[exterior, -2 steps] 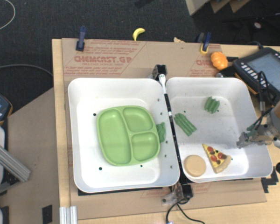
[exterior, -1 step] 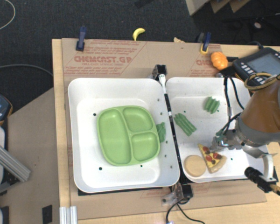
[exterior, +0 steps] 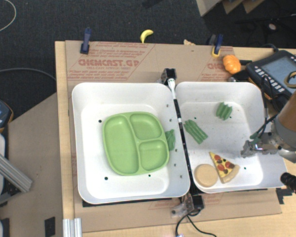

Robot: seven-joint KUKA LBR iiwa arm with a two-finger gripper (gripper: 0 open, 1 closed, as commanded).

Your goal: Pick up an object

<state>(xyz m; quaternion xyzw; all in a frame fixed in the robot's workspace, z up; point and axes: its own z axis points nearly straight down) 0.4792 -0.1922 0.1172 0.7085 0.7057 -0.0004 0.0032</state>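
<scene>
Right bin: pizza slice (exterior: 224,166) flat near front edge, touching round tan cookie (exterior: 205,175) at its left; two ridged green pieces (exterior: 195,131) (exterior: 224,111) farther back; left bin: green compartment plate (exterior: 135,142), flat.

Right bin: clearance and obstructions

Open floor lies mid-bin in the right bin (exterior: 246,90), between two green pieces (exterior: 195,131) (exterior: 224,111) at the back and the pizza slice (exterior: 224,167) touching the round cookie (exterior: 205,175) in front; the gripper (exterior: 252,148) occupies the right wall side.
</scene>
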